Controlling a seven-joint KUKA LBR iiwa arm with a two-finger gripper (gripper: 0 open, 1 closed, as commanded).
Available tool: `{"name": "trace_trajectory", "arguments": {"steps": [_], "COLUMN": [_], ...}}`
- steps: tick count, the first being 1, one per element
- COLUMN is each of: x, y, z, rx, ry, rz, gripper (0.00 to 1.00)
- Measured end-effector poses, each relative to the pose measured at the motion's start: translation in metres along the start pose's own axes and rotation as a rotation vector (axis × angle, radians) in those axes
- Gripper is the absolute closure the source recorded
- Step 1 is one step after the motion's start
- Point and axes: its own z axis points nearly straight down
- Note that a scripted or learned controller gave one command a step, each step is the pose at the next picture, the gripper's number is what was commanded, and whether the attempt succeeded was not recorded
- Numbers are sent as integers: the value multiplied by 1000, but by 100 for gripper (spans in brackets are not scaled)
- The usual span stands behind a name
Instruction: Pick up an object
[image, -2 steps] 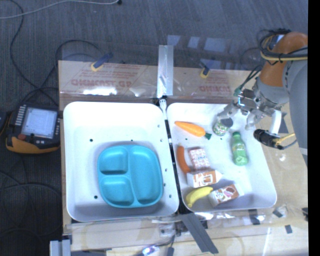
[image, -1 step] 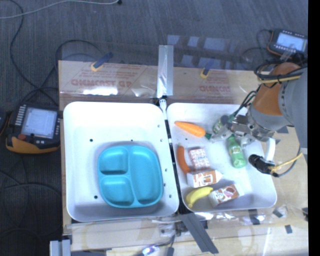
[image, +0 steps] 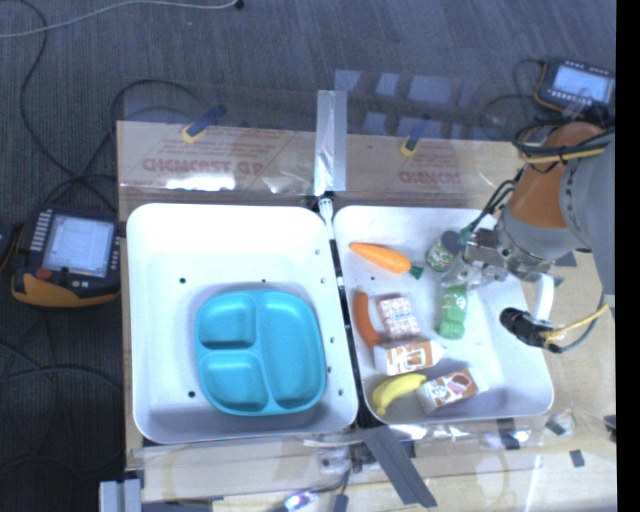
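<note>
Grey two-finger gripper (image: 470, 268): above the pale green plastic bottle (image: 453, 311) in the right shallow white bin (image: 520, 395); finger state cannot be told, tips blurred against the bottle top. Left of bottle: glossy orange carrot (image: 380, 257), printed snack packet (image: 397, 316). Far left: turquoise compartment tray (image: 260, 350), open floor around it.

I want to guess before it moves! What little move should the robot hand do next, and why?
Probably drop straight down a little. The gripper hangs over the right bin, just above the top of the green bottle, and nothing sits between its fingers yet. The carrot and the small green jar lie close by, so going slowly seems wise.
</note>
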Motion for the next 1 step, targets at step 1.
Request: {"name": "trace_trajectory", "arguments": {"steps": [1], "x": [63], "y": [-48], "z": [-102], "rx": [0], "ry": [-6], "rz": [51], "gripper": [100]}}
